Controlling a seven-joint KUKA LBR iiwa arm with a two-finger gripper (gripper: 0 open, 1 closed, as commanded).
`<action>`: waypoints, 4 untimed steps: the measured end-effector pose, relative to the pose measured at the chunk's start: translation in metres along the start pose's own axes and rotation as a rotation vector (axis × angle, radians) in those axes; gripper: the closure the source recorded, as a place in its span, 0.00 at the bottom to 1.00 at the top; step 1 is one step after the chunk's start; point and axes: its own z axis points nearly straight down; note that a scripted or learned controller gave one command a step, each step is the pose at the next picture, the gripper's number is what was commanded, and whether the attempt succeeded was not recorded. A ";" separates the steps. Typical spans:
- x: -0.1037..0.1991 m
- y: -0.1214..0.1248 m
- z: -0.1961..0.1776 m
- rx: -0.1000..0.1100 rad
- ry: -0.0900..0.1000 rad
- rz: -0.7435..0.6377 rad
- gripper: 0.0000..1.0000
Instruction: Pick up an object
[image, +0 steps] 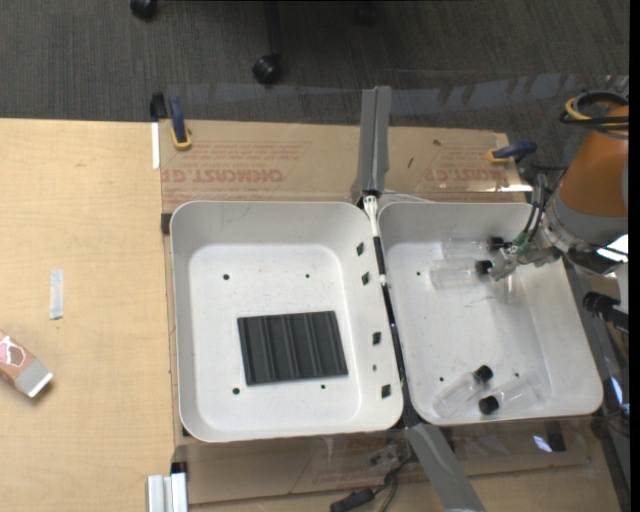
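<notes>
Bottles: three clear plastic bottles with black caps, all in the right bin (560, 330). Two lie side by side low in the frame, one (462, 388) capped toward the upper right, the other (508, 398) just beside it. The third bottle (458, 272) lies higher up, in the bin's upper half.
Bins: two shallow white trays with rounded corners and speckled floors; the left bin (200, 300) holds one dark ribbed rectangular slab (292, 347).
Gripper: the gripper (500, 258) sits at the third bottle's capped end, perhaps touching it; whether it is released or clenched I cannot tell.
Arm: grey (560, 235) with an orange band (598, 172), upper right of the frame.
Bench: tan cardboard (80, 220), flat and matte.
</notes>
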 end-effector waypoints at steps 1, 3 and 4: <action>0.009 0.004 0.001 0.001 0.015 -0.009 0.00; 0.006 0.004 -0.009 -0.001 0.006 -0.009 0.00; -0.025 0.021 0.009 0.006 -0.009 -0.047 0.00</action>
